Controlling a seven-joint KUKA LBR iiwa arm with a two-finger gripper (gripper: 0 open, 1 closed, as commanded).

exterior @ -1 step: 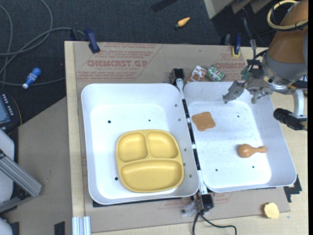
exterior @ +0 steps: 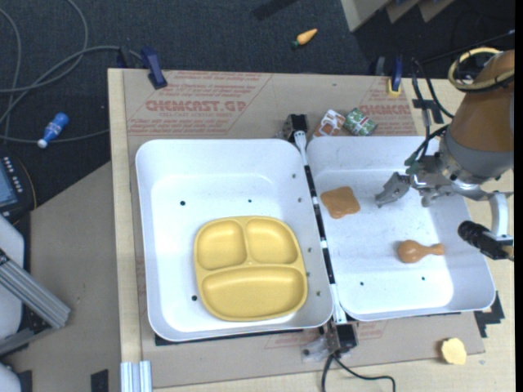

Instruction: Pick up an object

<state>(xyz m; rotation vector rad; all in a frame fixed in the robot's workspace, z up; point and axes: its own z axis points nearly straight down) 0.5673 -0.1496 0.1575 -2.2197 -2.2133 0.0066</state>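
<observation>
Grey gripper point(exterior: 392, 190) over right bin point(exterior: 384, 292), finger spread unclear, nothing visibly held; brown flat piece point(exterior: 340, 202) beside it.

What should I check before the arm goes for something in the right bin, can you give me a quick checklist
1. Gripper over the right bin: ok, it hangs above the bin's upper middle.
2. Nothing between the fingers: ok, no object is seen there.
3. Nearest target: ok, the flat brown piece lies just to the camera's left of the gripper, apart from it.
4. Second target free: ok, the drumstick-shaped toy lies alone lower in the bin, touching nothing.
5. Brown piece's room from the wall: not ok, it sits close to the divider between the bins.
6. Height of the fingers above the bin floor: cannot tell from this slanted view.
</observation>
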